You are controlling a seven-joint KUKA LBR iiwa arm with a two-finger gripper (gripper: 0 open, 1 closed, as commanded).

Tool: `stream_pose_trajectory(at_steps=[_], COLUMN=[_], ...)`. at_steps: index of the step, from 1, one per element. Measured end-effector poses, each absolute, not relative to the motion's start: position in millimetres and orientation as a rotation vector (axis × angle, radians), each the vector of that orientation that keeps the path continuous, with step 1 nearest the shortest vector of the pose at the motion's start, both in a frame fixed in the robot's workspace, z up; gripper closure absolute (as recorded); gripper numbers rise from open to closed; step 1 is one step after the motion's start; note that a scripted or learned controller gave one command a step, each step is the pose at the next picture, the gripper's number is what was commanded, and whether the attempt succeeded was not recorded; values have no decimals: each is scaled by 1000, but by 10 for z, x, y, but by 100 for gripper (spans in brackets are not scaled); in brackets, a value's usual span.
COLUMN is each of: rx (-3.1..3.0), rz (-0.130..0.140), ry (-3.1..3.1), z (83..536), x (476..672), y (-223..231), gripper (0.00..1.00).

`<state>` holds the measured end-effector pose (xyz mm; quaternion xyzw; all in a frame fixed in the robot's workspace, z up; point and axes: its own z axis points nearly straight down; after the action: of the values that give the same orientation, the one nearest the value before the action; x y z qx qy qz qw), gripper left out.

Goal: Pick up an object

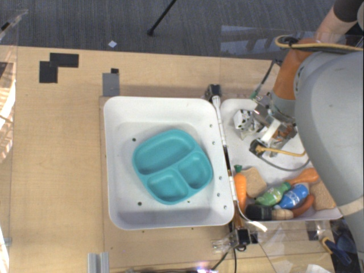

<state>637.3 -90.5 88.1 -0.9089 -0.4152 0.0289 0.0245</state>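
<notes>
Gripper (245, 121) hovers at the right white bin's (230, 108) far end, finger state unclear; we judge the cluttered toy pile (276, 197) lies nearward.

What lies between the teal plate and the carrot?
In the camera view, between the teal plate and the carrot lie the adjoining rims of the two white bins.

divided plate (170, 166) in left bin (114, 152), toy food (278, 197) in right bin (230, 110)

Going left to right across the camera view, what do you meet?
Black L-shaped mark → left bin → teal divided plate → carrot → green toy → blue toy.
</notes>
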Motion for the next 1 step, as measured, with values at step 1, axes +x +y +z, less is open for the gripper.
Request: stream_pose_trajectory(at_steps=[1], rx=[-2824], rz=[48], ry=[-1308], z=[992], x=[6435], y=[-876], gripper=[100])
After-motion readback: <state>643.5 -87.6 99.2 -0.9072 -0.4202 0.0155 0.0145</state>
